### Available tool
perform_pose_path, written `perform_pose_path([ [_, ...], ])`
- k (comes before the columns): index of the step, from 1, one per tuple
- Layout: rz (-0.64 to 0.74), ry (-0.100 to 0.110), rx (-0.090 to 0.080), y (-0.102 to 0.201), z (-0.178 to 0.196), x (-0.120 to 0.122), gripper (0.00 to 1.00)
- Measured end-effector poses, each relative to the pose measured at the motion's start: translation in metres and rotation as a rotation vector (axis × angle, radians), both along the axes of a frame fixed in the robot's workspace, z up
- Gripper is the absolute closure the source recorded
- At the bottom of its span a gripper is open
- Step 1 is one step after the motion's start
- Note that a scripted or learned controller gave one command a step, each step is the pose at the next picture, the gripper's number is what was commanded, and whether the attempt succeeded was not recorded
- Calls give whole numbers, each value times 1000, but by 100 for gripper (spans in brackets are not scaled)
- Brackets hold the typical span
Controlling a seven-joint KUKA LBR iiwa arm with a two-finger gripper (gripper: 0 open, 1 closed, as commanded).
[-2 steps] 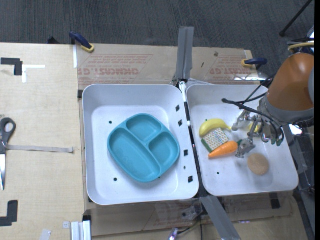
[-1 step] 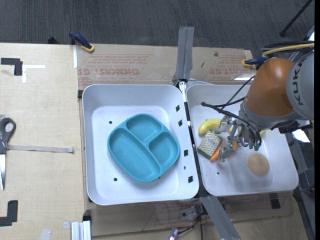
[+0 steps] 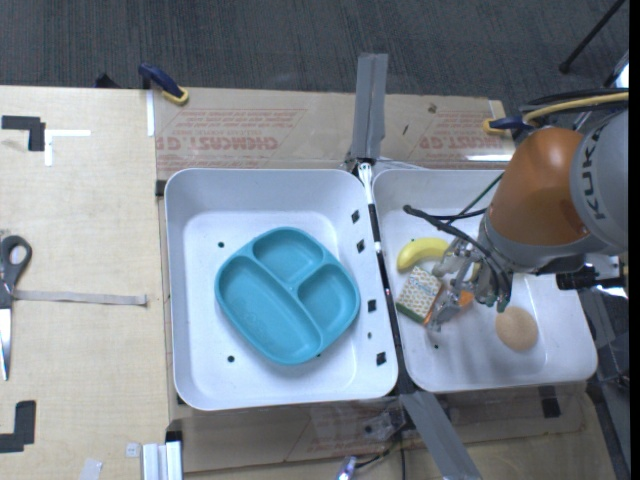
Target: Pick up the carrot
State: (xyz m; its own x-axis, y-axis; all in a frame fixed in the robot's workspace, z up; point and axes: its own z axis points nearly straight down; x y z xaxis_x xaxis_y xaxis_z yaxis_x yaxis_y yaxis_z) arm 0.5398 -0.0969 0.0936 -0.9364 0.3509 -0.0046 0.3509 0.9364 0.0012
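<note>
The carrot (image 3: 440,310) shows as a small orange sliver in the right bin (image 3: 560,363), just right of a speckled green-edged block (image 3: 418,295). My gripper (image 3: 458,290) is directly over it, low in the bin and reaching in from the right. The gripper body covers most of the carrot. Whether the carrot is gripped is hidden from this view.
A yellow banana (image 3: 420,253) lies just above the block. A tan egg-shaped item (image 3: 517,329) rests to the right of the gripper. The left bin (image 3: 190,268) holds a blue divided plate (image 3: 288,294). Scissors (image 3: 10,278) lie on the bench at far left.
</note>
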Motion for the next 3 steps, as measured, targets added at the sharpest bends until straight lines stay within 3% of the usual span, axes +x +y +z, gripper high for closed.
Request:
perform_pose_path([
  [1,0,-10,-8,-4,12,3,100],
  [2,126,0,0,55,99,-6,100],
  [3,125,0,-1,54,99,-7,0],
])
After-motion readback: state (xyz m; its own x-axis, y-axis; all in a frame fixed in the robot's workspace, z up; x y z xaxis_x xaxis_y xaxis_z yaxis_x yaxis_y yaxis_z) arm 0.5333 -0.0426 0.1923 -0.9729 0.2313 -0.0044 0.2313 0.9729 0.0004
